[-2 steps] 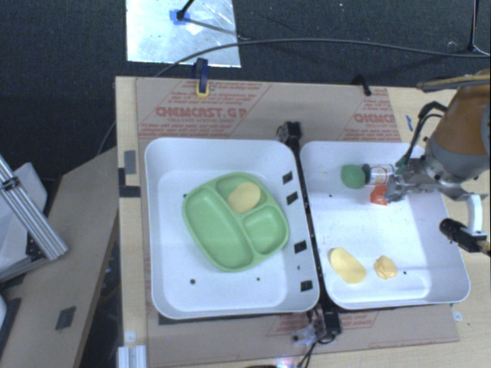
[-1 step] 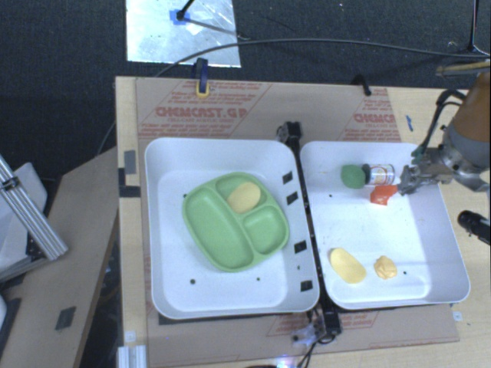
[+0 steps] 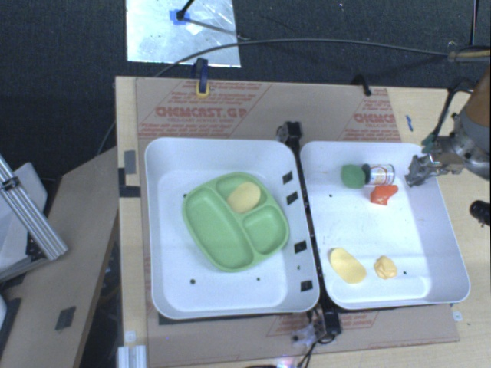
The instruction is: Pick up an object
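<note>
Step in hand looked like the approach: the gripper (image 3: pixel 418 169) sat at the right bin's (image 3: pixel 441 228) right rim toward the far corner, over the wall, w/ nothing between its fingertips. Whether it was released or clenched couldn't be told, too small and dark.

Candidate objs in the right bin: green ball (image 3: pixel 352 175), small can (image 3: pixel 380 174) touching it, and red piece (image 3: pixel 383 195) just beside, all near the far edge; closest to the gripper. Yellow piece (image 3: pixel 347 266) and smaller yellow lump (image 3: pixel 385 267) lay near the near edge. Left bin (image 3: pixel 173 282) carried a green divided tray (image 3: pixel 230 232) w/ a yellow item (image 3: pixel 245 197) in its far compartment.

Next move prob. needs the arm to come in over the cluster, pick one obj, descend w/o nudging neighbours.

Arm mostly cut off at the right; can label unreadable.
</note>
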